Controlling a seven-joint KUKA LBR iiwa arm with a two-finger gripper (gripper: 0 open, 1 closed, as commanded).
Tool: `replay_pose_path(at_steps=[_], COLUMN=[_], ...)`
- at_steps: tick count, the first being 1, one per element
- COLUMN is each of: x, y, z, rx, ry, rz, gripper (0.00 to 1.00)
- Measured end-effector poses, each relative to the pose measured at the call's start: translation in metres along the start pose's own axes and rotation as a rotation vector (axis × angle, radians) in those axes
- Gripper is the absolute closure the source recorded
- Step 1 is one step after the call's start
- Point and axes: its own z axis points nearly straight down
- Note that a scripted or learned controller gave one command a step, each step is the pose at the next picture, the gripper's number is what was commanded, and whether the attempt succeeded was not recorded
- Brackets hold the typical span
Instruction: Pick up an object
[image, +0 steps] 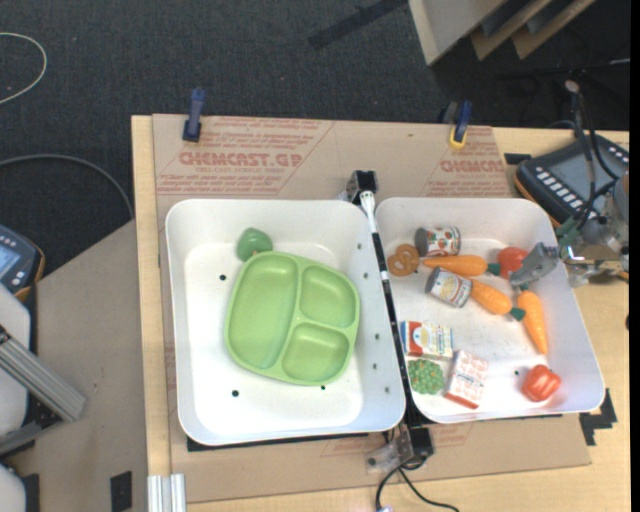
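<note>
The right bin holds a scatter of toy food. A red tomato lies near its upper right wall, and the gripper sits just beside it, grey fingers reaching in over the bin's right edge; whether they are apart or together cannot be told from this angle. Nothing is seen between them. Below the gripper, an orange carrot lies with its green end toward the bin's middle. Two more carrots, one higher and one lower, lie to the left, with a small can between them and another can above. A pretzel rests near the divider. Lower down are a small carton, a green pea packet, a white and red box and a red pepper. The left bin bears a green divided plate, with a green lump just beside its upper left rim.
</note>
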Motion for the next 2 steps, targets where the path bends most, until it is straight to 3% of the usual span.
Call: replay_pose_path(at_steps=[1, 2], x=[0.030, 0.111], y=[-0.043, -0.044], z=[-0.076, 0.067], rx=[-0.005, 0.014], ry=[-0.001, 0.006], rz=[-0.003, -0.007], gripper=[0.00, 0.00])
